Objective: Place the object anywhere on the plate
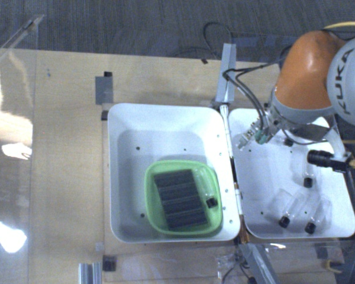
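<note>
A green plate (154, 176) lies in the left bin (124, 158). A dark ridged block (178, 200) rests on it. At the plate's right side lies what looks like a clear vial (205, 189) with a small black cap (211, 202). Several similar clear vials with black caps (284, 220) (310, 226) (307, 182) lie in the right bin (254, 212), near its front right. My gripper (293, 136) hangs over the back of the right bin, mostly hidden under the orange and grey wrist. It is apart from the plate and above the vials.
The ridge between the two bins (232, 170) runs just left of the gripper. A grey post (226, 70) stands behind the bins. Bare wooden bench (53, 158) stretches to the left.
</note>
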`<state>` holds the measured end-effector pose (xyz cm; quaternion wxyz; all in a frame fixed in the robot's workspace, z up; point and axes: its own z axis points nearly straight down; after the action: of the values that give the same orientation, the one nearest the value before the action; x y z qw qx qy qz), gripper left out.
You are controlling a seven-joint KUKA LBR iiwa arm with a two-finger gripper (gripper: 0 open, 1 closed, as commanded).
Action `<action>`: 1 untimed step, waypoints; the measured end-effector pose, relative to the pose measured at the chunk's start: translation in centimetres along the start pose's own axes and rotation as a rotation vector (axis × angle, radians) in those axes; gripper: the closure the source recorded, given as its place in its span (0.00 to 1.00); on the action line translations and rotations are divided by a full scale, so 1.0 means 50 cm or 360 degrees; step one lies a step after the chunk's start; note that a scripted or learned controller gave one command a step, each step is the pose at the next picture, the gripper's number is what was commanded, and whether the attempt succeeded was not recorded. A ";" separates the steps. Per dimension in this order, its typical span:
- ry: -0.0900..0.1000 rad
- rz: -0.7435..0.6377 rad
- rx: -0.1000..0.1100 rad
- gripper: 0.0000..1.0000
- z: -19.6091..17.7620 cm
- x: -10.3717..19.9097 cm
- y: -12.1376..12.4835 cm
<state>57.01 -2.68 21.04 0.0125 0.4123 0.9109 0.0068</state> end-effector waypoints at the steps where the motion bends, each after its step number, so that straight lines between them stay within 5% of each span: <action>1: 0.0016 -0.0246 0.0018 1.00 -0.222 0.059 -0.011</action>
<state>54.35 -0.85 32.07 0.0061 0.3408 0.9401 0.0026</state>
